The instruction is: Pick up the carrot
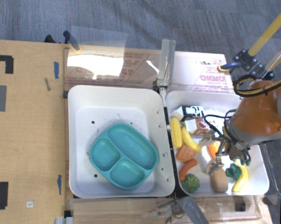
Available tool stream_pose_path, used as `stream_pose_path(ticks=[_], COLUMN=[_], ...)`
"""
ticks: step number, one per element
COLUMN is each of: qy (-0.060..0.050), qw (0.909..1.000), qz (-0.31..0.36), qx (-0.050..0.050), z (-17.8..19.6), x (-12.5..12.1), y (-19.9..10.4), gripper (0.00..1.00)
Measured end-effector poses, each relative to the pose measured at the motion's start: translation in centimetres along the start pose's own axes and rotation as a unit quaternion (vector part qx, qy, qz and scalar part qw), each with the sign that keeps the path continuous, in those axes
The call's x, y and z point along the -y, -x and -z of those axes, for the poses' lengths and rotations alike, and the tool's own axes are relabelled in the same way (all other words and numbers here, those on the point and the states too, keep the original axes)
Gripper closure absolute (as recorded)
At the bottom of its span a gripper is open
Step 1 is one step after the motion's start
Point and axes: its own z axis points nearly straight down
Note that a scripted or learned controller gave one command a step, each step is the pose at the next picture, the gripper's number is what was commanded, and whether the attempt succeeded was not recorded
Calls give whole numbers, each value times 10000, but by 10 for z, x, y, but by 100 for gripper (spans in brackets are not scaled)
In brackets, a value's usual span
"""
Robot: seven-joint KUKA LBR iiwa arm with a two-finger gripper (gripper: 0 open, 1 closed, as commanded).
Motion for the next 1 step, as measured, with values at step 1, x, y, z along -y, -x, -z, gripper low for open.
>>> stream_pose_path(ticks=[1], qy=[-3], qw=[10000], qz=[11], qx=[21], z=[12], x=[-1], y=[2], gripper=[100])
